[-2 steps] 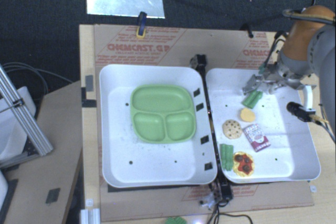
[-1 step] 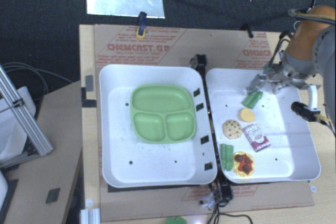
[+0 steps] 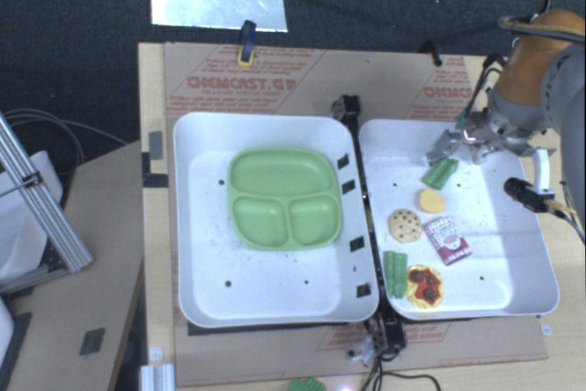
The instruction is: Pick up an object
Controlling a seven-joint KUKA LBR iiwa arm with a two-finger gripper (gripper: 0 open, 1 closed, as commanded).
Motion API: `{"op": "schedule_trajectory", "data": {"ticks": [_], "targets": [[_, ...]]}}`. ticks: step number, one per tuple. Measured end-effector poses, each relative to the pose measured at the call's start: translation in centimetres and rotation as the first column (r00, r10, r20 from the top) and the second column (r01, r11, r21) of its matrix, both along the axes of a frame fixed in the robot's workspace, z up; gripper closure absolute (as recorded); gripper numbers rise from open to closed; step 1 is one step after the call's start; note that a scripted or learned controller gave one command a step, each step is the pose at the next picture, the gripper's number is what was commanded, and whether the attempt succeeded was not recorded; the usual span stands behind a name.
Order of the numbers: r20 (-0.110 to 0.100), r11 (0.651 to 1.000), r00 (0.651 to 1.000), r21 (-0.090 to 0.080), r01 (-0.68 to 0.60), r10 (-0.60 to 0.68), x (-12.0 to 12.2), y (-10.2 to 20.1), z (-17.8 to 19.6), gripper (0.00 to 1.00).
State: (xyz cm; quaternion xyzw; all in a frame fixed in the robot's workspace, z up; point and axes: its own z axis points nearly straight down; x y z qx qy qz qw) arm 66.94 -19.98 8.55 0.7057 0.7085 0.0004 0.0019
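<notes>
The grey two-finger gripper [image 3: 455, 145] is hovering in the right shallow white plastic bin [image 3: 526, 288], approaching — whether its fingers are parted I cannot tell. The green ridged toy vegetable [image 3: 439, 173] is lying just beneath; next it likely needs a descent and a firm closing.

plate [image 3: 282, 197] pale green | bins [image 3: 197, 224] white | cookie [image 3: 404, 225] tan, dark-speckled | packet [image 3: 448, 240] maroon-and-white

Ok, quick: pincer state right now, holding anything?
Pincer: open or closed cannot be told; it sits just above the green piece in the right bin.
</notes>
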Motion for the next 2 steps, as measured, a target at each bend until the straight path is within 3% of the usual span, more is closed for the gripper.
{"op": "schedule_trajectory", "data": {"ticks": [2], "targets": [[0.0,1.0,1.0,0.002,0.001,-0.001,0.02,-0.57,0.04,0.0]]}}
